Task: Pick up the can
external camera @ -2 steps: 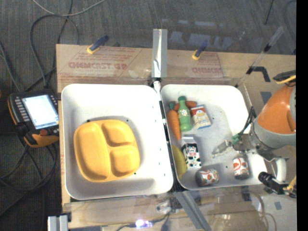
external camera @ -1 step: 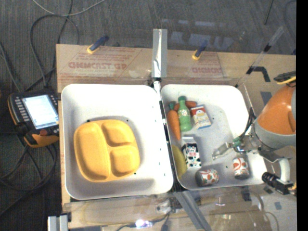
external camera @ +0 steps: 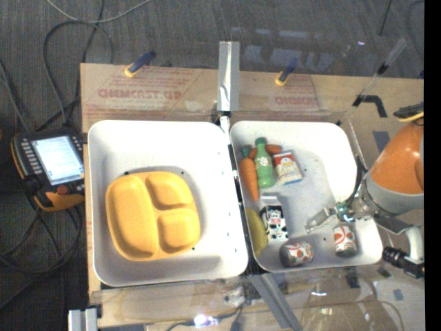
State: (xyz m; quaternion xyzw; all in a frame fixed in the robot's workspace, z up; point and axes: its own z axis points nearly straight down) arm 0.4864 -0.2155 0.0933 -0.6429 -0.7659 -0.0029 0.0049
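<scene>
From the fixed overhead camera view: a KUKA arm (external camera: 400,171) reaches in from the right over the right-hand bin (external camera: 324,133), its gripper (external camera: 322,218) low above the bin floor with the two thin fingers (external camera: 315,221) spread moderately apart and nothing between them. Two red-and-white cans sit near the bin's front wall: one can lying on its side (external camera: 297,254) near the front middle, and a second can (external camera: 344,238) just right of the gripper, close under the wrist. Also in this bin are a carrot (external camera: 249,174), a green bottle (external camera: 264,163), a small red-and-white carton (external camera: 286,167), a cow-patterned milk box (external camera: 275,223) and a banana (external camera: 257,229) along the left wall. The left bin (external camera: 103,143) holds a yellow divided tray (external camera: 153,214).

The step in hand appears to be the approach. To do it well, the gripper would likely need to centre over one can, align its fingers across the can's narrow width, and descend clear of the milk box and bin wall before closing.
</scene>
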